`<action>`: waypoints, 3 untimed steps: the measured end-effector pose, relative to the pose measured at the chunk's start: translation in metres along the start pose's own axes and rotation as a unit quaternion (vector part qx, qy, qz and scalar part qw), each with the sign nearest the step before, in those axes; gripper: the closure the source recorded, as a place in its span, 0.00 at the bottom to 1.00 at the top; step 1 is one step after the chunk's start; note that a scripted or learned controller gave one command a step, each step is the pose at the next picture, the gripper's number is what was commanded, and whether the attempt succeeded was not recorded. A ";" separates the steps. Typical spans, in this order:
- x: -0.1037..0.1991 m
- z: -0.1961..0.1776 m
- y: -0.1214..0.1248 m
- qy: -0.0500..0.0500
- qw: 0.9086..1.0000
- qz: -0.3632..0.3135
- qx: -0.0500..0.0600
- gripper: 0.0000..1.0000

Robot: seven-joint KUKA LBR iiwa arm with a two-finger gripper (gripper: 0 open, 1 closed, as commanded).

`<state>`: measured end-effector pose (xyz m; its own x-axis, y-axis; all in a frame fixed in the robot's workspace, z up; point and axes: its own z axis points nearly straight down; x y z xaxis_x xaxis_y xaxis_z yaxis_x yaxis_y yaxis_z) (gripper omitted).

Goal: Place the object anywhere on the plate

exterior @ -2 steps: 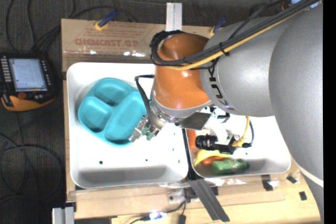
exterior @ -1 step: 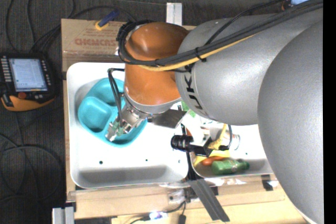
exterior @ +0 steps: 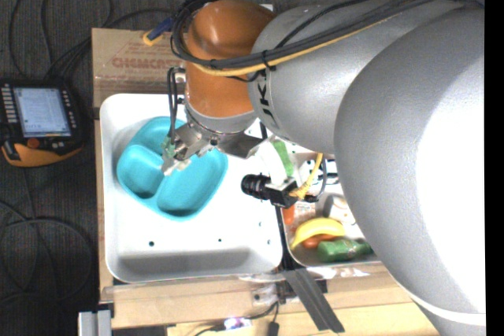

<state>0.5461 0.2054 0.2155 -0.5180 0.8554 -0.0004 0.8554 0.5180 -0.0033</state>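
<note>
My claw [exterior: 175, 156] hangs over the blue plate [exterior: 169, 173] in the left bin [exterior: 189, 252]; I cannot tell its state. The banana [exterior: 317, 229] lies in the right bin. The cardboard box [exterior: 130, 63] reads "CHEMCR".

Blue sectioned plate [exterior: 169, 173] flat in left bin [exterior: 126, 248]

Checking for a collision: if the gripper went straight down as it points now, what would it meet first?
Most likely the blue plate in the left bin: the gripper hangs right over it. How far above is unclear from this view.
</note>
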 end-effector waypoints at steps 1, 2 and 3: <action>0.023 0.089 -0.061 0.001 0.989 -0.151 0.001 1.00; -0.096 0.033 -0.129 0.000 0.975 -0.222 -0.001 1.00; -0.110 0.032 -0.027 -0.001 0.952 -0.307 -0.002 1.00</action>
<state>0.5794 0.0972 0.1835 -0.9199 0.3920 -0.0005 0.3920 0.9199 0.0002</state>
